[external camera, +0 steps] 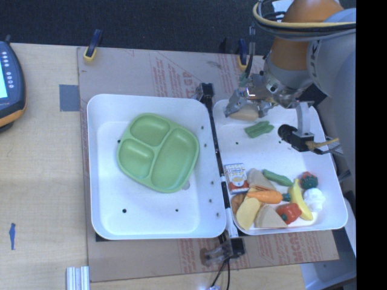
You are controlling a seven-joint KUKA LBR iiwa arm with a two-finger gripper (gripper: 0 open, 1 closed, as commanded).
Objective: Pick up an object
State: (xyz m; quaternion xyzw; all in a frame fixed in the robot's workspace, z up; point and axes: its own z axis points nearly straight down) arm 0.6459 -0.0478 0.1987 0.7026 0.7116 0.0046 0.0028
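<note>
Starting nearest, finding a heap of toy food packed into the near end of the right bin [302, 228]: noting a carrot [266, 195], a banana [300, 199], a red pepper [290, 211] and pale bread-like slices, all touching one another. Moving a little farther, spotting a small printed packet [235, 175] against that bin's left wall and a green pickle [277, 177] on the far edge of the heap. Looking left, seeing a green divided plate [158, 153] lying flat in the middle of the left bin [109, 216]. Going farther up the right bin, picking out a green pea pod [259, 129] lying alone on open floor, well apart from the heap. Reaching the far left corner of that bin, finding the gripper [247, 106] hanging low, just beyond and left of the pea pod, apparently not touching it. Not managing to tell whether spread or pressed together, the metal being blurred against the bin wall. Judging the task as barely begun: seeing nothing raised off the floor and nothing plainly held, every toy resting in its bin. Reckoning the whole grasp and lift as yet to do, with the pea pod lying closest as the likely candidate
</note>
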